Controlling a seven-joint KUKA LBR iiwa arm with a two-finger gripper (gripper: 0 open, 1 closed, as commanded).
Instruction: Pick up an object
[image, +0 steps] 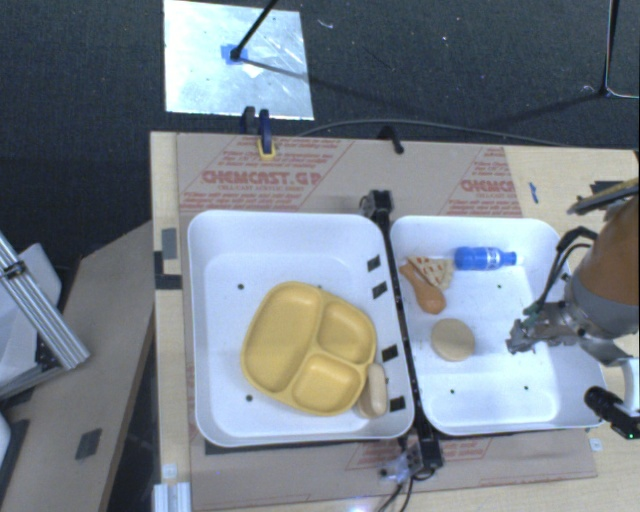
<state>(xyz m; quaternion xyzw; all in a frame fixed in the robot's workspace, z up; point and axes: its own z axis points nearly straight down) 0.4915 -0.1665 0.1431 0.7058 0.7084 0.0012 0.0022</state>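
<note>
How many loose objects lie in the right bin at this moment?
3. A blue bottle lies near the far wall, a tan ice-cream-cone-shaped toy lies beside the divider, and a round beige disc lies near the middle. The arm may hide more.

Bench (300, 170) with printed brown sheet, two white bins (225, 300) side by side

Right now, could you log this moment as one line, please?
phase: approach | gripper: over right bin, holding nothing visible | nearest: tan disc | bottle: untouched
</note>
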